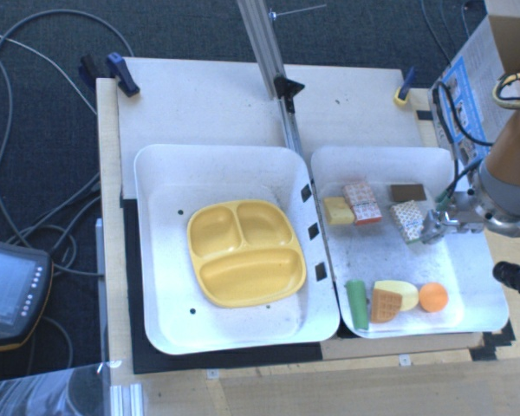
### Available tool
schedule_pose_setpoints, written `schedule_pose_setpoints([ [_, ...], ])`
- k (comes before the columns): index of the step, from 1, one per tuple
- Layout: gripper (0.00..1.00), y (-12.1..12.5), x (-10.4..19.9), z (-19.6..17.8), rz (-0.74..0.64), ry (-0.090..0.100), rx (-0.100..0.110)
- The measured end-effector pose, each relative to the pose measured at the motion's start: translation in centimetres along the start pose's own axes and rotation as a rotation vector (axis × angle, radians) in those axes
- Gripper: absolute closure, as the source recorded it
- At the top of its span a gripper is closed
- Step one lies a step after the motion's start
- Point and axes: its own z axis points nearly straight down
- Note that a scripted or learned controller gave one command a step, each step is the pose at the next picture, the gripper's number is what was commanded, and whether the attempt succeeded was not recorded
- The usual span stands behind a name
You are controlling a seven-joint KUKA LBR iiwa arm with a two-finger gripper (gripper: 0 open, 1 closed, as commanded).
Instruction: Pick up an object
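Note:
The right bin [390, 163] holds several small objects. A yellow block [337, 211] and a red-and-white patterned box [362, 203] lie near its left wall. A brown block [406, 192] sits farther back, with a second patterned box [408, 222] just in front of it. Along the front edge are a green cylinder [356, 304], a waffle-like orange piece [384, 306], a pale yellow piece [402, 293] and an orange ball [432, 297]. My gripper [433, 228] hangs low at the right side of the bin, right beside the second patterned box.
The left bin [156, 258] carries a yellow divided plate [245, 252]. A metal rail [282, 85] runs down between the bins. A cardboard box [494, 50] and cables stand at the back right, close to the arm.

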Motion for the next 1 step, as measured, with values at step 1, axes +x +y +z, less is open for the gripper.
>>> schedule_pose_setpoints([
  [1, 1.0, 0.21, 0.22, -4.38, -0.001, 0.0, 0.0],
])
